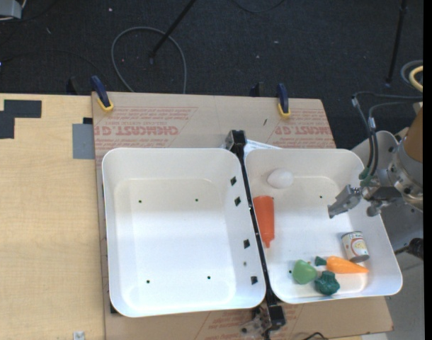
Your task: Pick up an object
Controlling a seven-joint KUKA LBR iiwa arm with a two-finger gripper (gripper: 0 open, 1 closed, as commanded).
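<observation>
The right bin [386,289] holds several objects. A white egg-shaped piece [280,178] lies near its back wall. An orange-red cylinder [264,219] rests against the divider on the left side. Near the front right are a small can [355,246], an orange carrot [347,265], a light green lump [304,272] and a dark green piece [327,283]. My gripper [347,202] hangs over the right side of this bin, above and behind the can, with nothing seen in it.
The left bin [117,190] stands beside the right one, with a black divider strip [246,218] between them. Cardboard [166,122] lies under both, held by two clamps at the back. A wooden bench top [39,225] extends to the left.
</observation>
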